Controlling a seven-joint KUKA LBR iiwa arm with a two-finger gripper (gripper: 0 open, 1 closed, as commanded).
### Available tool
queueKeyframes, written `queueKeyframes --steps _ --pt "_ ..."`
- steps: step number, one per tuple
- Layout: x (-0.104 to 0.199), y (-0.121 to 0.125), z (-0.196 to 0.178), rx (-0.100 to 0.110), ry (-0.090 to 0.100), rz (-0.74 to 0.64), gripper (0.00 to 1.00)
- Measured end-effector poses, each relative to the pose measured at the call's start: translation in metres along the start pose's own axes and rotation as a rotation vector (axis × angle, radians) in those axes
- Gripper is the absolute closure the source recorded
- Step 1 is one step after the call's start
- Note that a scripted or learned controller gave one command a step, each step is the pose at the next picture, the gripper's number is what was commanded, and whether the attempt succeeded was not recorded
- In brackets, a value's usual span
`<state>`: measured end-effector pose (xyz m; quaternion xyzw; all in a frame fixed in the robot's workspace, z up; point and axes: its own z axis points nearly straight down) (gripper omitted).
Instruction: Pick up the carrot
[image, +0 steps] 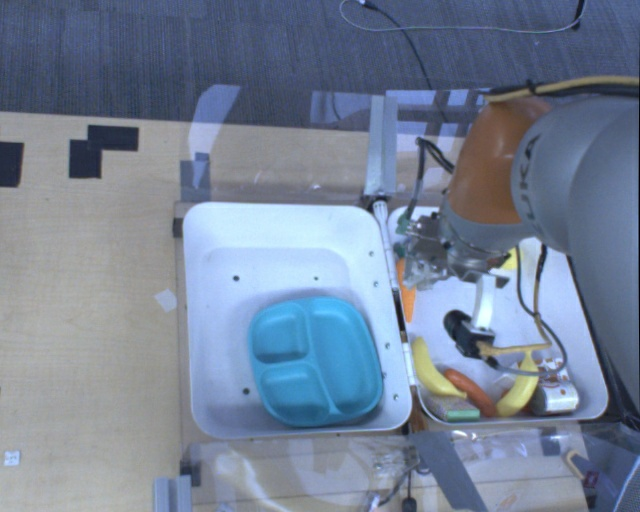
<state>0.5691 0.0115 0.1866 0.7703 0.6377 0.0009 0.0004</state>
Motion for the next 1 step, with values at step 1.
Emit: queueKeyframes --steps 1 --pt "-0.0077 -0.0818 0.0018 -0.001 0.001 -0.126 1.0"
